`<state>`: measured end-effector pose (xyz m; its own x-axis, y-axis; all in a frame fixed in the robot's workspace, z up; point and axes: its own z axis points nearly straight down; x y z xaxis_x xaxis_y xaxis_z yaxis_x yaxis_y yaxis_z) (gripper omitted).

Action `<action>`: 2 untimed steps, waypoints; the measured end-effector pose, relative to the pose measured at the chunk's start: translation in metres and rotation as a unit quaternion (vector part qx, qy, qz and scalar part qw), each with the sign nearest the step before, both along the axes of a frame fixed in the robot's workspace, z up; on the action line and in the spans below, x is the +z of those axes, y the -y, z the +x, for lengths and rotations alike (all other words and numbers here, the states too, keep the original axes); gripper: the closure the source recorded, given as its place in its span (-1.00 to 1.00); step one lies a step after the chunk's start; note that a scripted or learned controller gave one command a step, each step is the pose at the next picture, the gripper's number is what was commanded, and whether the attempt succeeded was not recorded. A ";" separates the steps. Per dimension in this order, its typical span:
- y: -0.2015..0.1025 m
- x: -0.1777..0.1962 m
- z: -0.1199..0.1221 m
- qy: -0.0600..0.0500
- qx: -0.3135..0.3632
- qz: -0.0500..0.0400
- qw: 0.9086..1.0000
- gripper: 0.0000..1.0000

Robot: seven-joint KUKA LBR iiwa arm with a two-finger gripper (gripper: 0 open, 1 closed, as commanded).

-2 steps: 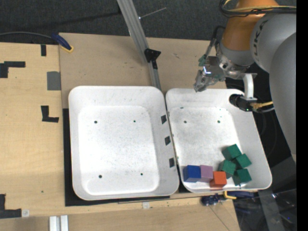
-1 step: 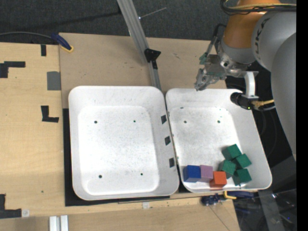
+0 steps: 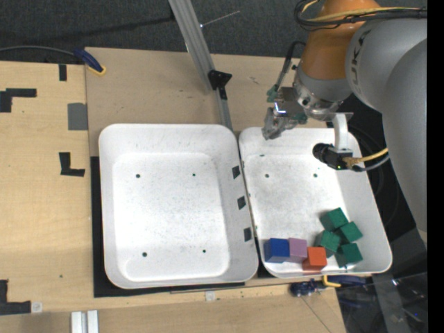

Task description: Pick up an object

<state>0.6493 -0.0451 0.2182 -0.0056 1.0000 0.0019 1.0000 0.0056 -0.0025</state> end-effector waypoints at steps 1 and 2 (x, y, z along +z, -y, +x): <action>-0.050 0.014 -0.009 0.001 0.001 0.000 1.000 1.00; -0.104 0.023 -0.026 0.000 0.001 0.000 1.000 1.00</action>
